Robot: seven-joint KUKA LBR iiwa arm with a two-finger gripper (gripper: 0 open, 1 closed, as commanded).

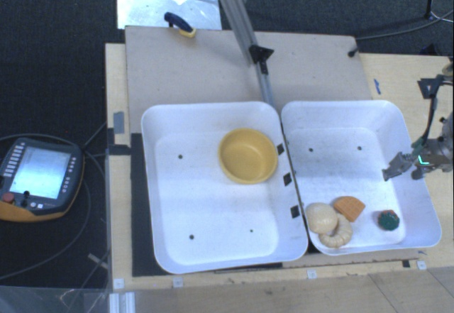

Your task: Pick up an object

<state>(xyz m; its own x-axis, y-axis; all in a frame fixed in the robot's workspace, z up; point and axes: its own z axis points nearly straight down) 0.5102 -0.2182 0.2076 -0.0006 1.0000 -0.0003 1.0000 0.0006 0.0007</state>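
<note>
So the gripper [394, 169], grip state unclear, is hovering at 3 o'clock; I'm guessing the green ball [388, 219] is handling light and slippery, best pinched across its middle.

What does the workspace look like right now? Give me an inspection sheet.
Surface: bench bearing left bin and right bin, side by side.
Job's things: yellow bowl in left bin; cream shell, ridged piece, orange wedge and green ball at right bin's near edge.
Clutter: clamp at the bench's far edge.
Grippers: pincer over right bin's right side, holding nothing seen.
Cables: black cable by pendant.
Surroundings: pendant at left; slanted pole.
</note>
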